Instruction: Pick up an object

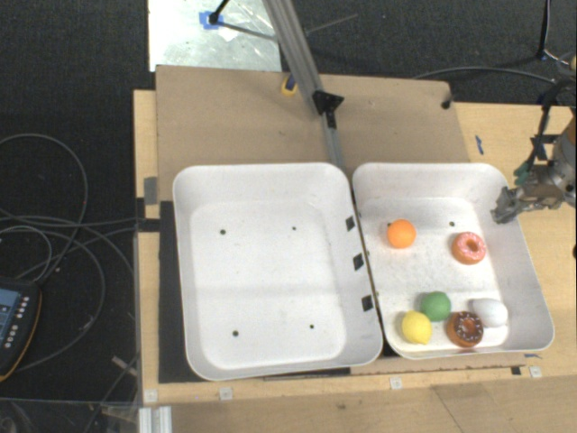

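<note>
Two white bins sit side by side on the desk (424, 115), the left bin (270, 269) far from the tool (507, 207), which hangs at the right bin's (527, 278) far right rim. I cannot tell whether it is wide or narrow. Nearest it lies a pink doughnut (469, 247), then an orange ball (401, 234), and farther off a green ball (436, 305), yellow lemon (416, 327), chocolate doughnut (465, 329) and white ball (490, 313).
</note>
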Controlling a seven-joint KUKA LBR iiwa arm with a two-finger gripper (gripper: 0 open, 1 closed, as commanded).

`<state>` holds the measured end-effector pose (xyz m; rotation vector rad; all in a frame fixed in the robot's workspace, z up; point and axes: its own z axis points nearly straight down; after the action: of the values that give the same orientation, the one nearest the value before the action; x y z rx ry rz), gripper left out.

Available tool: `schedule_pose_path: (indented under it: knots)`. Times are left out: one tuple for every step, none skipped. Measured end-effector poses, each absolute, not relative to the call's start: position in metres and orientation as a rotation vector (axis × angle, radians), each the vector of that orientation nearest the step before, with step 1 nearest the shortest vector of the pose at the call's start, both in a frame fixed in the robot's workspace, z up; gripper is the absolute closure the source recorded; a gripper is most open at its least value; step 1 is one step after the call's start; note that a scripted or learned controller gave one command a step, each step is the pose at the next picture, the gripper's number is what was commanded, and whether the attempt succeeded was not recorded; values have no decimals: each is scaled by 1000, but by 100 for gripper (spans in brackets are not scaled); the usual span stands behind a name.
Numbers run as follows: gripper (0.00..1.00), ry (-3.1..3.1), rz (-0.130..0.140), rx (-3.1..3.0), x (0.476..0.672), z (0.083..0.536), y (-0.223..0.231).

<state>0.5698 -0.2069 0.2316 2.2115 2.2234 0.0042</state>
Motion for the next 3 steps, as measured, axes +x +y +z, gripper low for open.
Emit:
schedule_pose_path:
  knots:
    - [100, 2222, 6, 2210, 571, 286, -207]
    - [100, 2232, 3, 2212, 568, 273, -160]
    - [100, 2235, 4, 2209, 567, 274, -100]
